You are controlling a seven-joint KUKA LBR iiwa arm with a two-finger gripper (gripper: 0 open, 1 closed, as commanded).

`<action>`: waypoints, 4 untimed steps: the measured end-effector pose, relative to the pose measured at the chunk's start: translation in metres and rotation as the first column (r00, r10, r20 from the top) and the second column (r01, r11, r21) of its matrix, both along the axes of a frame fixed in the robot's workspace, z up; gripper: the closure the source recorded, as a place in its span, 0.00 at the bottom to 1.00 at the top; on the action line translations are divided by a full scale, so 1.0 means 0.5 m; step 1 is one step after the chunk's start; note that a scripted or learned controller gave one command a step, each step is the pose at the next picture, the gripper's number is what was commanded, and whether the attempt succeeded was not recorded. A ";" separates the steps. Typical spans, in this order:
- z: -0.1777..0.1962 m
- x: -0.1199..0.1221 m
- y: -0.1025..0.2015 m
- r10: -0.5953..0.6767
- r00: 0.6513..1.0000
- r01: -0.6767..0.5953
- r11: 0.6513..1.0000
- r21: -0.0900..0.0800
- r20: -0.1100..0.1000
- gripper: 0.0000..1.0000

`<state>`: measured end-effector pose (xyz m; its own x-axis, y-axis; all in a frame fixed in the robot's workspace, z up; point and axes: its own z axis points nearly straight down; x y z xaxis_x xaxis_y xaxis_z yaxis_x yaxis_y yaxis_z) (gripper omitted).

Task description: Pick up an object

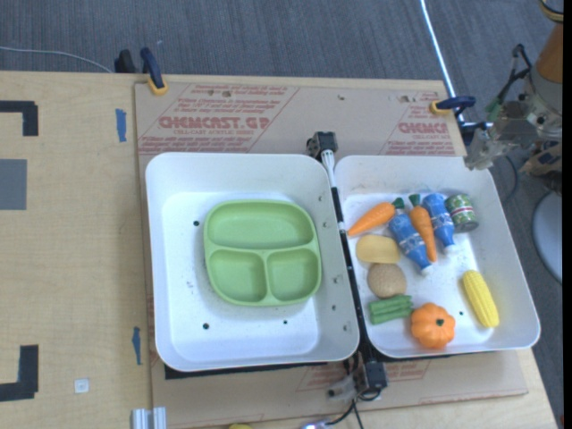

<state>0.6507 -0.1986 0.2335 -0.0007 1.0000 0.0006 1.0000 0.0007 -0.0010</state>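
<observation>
The right bin (pixel 523 315) holds several toy foods. Two carrots (pixel 371 219) (pixel 422 229) lie beside two blue bottles (pixel 407 237) (pixel 438 213) and a green can (pixel 462 211). Nearer the front are a yellow potato-like piece (pixel 378 249), a brown potato (pixel 386 280), a green bean pod (pixel 390 309), an orange pumpkin (pixel 433 324) and a corn cob (pixel 481 298). My gripper (pixel 480 153) hangs over the bin's far right corner, apart from all of them, with nothing seen in it.
The left bin (pixel 170 239) holds a green divided plate (pixel 263 250). Clamps (pixel 154 71) (pixel 451 105) sit at the far corners of the cardboard sheet. A white cable (pixel 429 25) runs diagonally behind the bins.
</observation>
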 end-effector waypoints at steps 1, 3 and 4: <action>-0.265 -0.020 0.118 0.000 1.000 0.000 1.000 -0.004 0.010 0.00; -0.257 -0.149 0.107 -0.001 0.999 0.002 1.000 -0.008 0.033 1.00; 0.019 -0.220 0.212 0.001 1.000 -0.001 1.000 -0.001 0.005 1.00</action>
